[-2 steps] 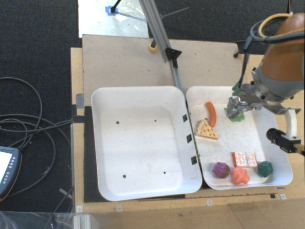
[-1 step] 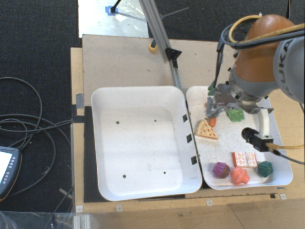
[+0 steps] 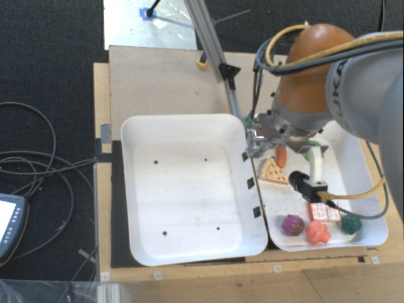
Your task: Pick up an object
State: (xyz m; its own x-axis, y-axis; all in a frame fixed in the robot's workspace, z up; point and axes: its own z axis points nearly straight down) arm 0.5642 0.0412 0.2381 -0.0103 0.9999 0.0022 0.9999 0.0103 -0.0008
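The claw (image 3: 279, 151) hangs over the carrot (image 3: 281, 156) and pizza (image 3: 273, 172), and I cannot tell its state, so it might grab nothing.
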